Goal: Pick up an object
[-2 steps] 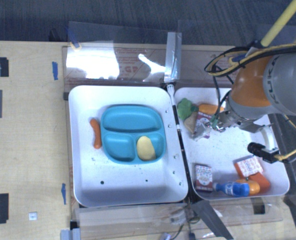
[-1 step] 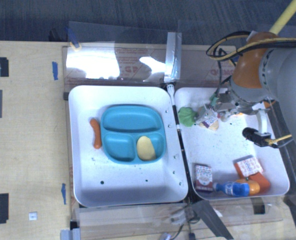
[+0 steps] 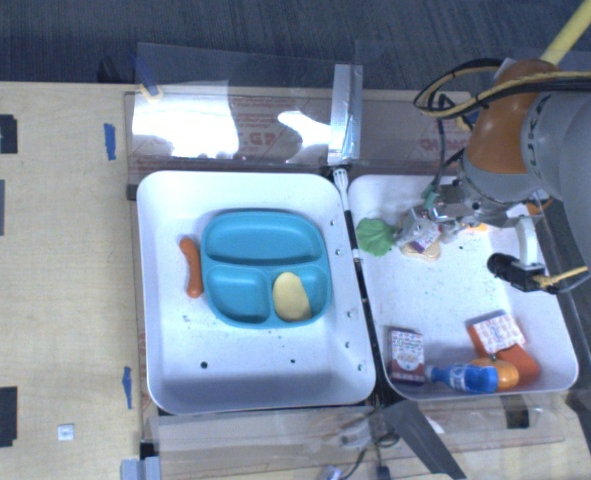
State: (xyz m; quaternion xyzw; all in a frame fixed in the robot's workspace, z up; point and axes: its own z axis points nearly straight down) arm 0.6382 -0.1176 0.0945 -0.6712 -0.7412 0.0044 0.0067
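White plastic is forming the 2 shallow bins sitting side by side on the bench. Inside the left bin a blue divided tray is lying with a yellow lemon-like object resting in its lower right compartment, and an orange sausage-shaped toy is lying just beside the tray's left edge. The arm is reaching into the right bin from the right, and the gripper is hovering low over that bin's upper left area, close to a green leafy toy and a small pale object just beneath it. Whether the jaws are spread or pinching anything is impossible to tell. Along the right bin's near edge, a dark red packet, a blue bottle, an orange object and a red-and-white box are lying close together.
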